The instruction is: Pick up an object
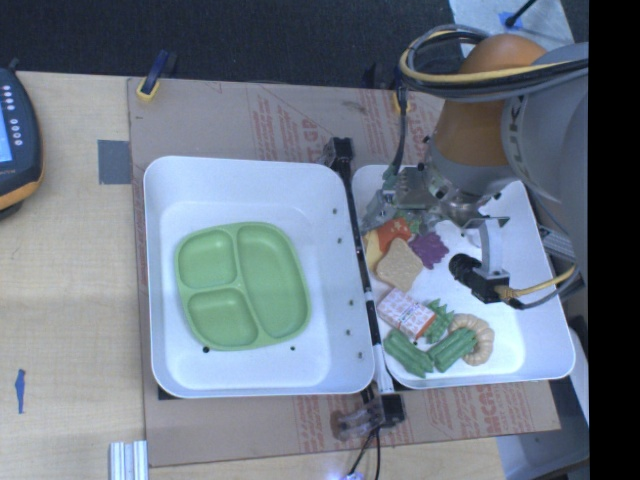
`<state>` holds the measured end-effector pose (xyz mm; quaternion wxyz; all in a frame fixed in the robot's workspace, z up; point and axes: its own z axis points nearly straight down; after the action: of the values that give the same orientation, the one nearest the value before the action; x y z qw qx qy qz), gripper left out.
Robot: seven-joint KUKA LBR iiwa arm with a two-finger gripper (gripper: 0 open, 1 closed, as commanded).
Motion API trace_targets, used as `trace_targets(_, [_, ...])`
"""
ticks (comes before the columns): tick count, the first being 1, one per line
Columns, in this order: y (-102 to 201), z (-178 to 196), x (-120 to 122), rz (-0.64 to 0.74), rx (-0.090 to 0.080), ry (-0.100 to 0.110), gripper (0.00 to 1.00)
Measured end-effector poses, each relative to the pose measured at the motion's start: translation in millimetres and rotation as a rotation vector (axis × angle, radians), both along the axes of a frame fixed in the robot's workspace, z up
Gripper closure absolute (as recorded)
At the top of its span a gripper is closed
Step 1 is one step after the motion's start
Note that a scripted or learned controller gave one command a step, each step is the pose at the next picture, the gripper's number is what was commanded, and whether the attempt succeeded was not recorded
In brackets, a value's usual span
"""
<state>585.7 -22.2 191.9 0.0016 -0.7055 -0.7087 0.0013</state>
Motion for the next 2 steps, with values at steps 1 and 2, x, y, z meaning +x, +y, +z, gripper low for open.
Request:
trace_targets(1, [-57,0,18,-0.006,-0.003,-0.003,0.00])
trace_targets(2, [-81,-101,30,-0.002,-0.002,0.003,0.00])
